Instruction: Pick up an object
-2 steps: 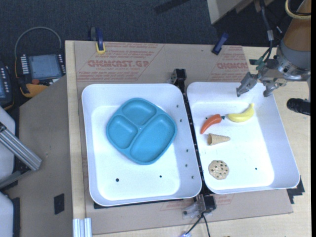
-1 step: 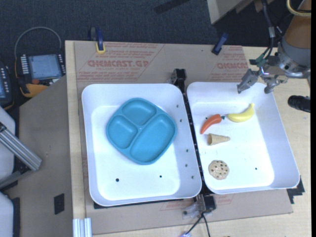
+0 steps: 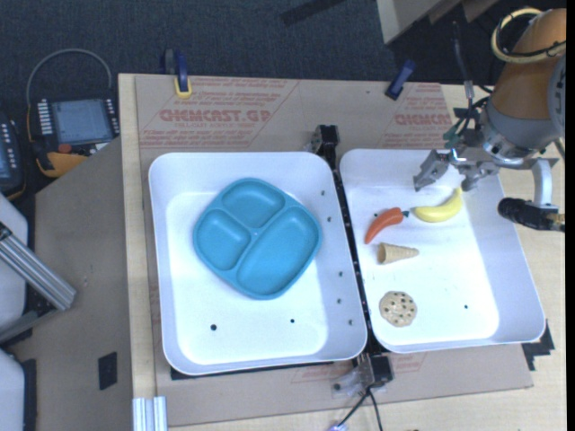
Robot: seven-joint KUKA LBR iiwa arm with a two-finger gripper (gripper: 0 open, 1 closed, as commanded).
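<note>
Four bits sit spread apart in the right bin point(image 3: 503, 317), easy pickings; gripper point(image 3: 446, 171) hovers spread and empty just above the banana point(image 3: 438, 209).

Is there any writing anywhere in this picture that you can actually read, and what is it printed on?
"CHEMCAST GP": large red letters on the brown board under the bins, above the left bin; it seems to repeat above the right bin, partly cut off.
Fine red lines above and below those letters: too small to read.
Small screen device at far left: display too blurred to read.
The food items and blue plate carry no writing.
</note>
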